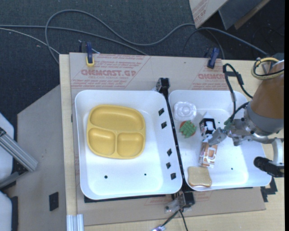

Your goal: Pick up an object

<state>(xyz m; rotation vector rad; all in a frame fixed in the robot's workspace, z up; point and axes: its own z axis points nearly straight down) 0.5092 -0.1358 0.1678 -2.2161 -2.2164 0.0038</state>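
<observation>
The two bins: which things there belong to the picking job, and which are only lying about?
For the job (right bin):
- gripper
- clear cup
- green toy
- black-white item
- orange packet
- bread slice

Just lying about:
- yellow tray in left bin
- blue clamps
- cables
- cardboard box

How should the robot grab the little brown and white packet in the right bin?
Probably from above, across the narrow width of the brown-and-white flat packet. It lies flat and long, slightly tilted, so the gripper pinches its long edges near the middle.
</observation>
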